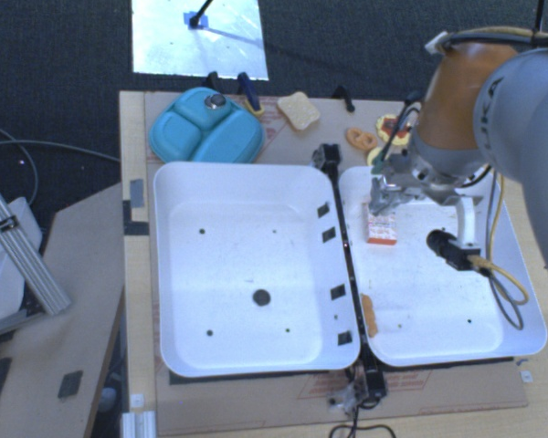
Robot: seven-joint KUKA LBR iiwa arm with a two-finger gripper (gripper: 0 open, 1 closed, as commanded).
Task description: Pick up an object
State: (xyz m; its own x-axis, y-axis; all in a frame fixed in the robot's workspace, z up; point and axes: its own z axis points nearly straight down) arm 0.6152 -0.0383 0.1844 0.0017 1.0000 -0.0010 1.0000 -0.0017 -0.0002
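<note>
Directly below the claw [381,199], a small white-and-red packet [381,228] lay flat in the right bin [457,336], just under the fingertips; whether they were spread or closed, I cannot tell.

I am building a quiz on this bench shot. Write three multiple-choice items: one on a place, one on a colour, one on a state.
1. Where does the small white and red packet lie?
A. right bin
B. left bin
C. bench behind the bins

2. What colour is the divided tray behind the left bin?
A. red
B. blue
C. black

3. Where is the end effector?
A. over the left bin
B. off the bench
C. just above the packet

Key: 1 A, it rests on the right bin floor; 2 B, the tray is light blue; 3 C, it hangs directly over the packet.
</note>
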